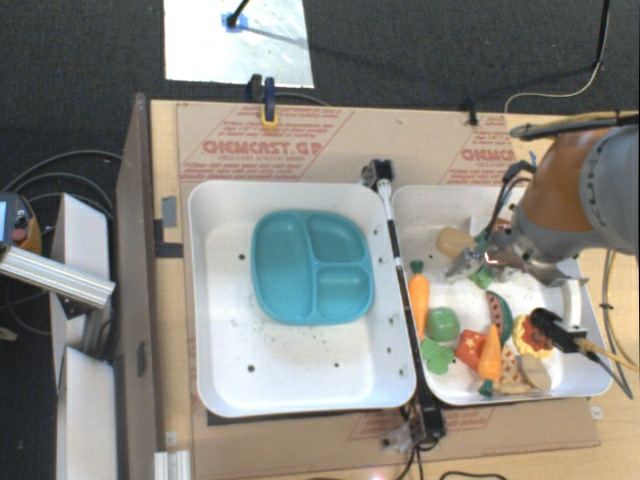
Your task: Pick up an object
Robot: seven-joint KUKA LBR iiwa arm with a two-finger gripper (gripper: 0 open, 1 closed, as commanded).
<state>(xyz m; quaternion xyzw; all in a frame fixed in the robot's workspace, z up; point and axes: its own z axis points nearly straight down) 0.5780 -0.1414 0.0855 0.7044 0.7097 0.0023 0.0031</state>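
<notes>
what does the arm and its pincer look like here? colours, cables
The arm is thick and rounded, grey, with a broad orange band above the wrist. Dark cables loop along the wrist. The pincer is small, dark metal with silvery parts. A thin pale cable trails behind the arm.

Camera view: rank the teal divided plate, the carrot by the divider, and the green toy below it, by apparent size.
1. Teal divided plate, by far the largest.
2. Carrot, long and narrow.
3. Green toy, shorter but rounder; its gap to the carrot is small.
</notes>
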